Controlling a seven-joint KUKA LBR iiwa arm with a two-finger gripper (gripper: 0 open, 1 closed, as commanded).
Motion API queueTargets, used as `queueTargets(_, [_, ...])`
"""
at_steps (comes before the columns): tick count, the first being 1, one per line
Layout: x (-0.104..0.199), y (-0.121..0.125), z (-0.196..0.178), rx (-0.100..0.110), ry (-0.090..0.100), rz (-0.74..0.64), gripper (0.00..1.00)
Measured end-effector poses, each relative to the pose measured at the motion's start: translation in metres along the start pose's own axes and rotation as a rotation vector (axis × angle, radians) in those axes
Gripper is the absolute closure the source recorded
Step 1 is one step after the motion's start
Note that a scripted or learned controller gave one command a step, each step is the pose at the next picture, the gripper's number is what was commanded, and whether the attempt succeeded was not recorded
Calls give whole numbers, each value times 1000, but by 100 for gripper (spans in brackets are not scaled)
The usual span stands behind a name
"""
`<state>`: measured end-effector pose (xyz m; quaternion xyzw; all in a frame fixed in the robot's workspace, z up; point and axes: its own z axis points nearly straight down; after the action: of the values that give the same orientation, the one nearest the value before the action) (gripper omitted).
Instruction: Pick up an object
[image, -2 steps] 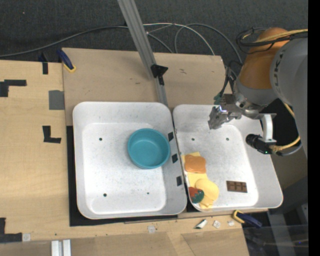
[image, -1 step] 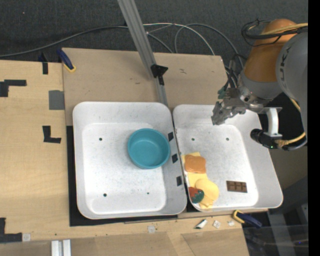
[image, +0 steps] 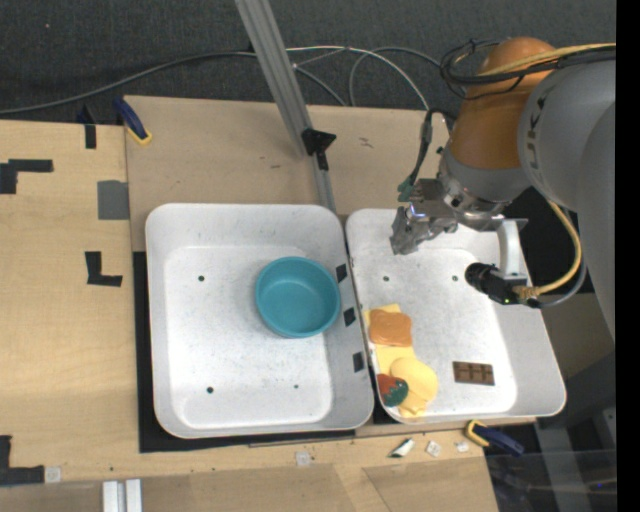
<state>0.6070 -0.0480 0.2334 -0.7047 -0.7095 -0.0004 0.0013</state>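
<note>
I'm hanging my tool (image: 408, 238) over the right bin's (image: 520, 385) far end, can't tell its state, while one teal bowl (image: 296, 296) is sitting in the left bin (image: 190, 300) and one brown block (image: 473, 373) in the right.

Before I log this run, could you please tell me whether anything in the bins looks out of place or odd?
Nothing looks spilled or broken. The blue bowl sits upright in the left bin. In the right bin, the yellow and orange pieces are bunched against the left wall, apart from the brown block.

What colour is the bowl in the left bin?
Teal blue bowl, seen clearly in the overhead camera view.
</note>
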Motion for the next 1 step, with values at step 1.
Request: queueTargets(1, [55, -9, -6, 1, 0, -1, 100])
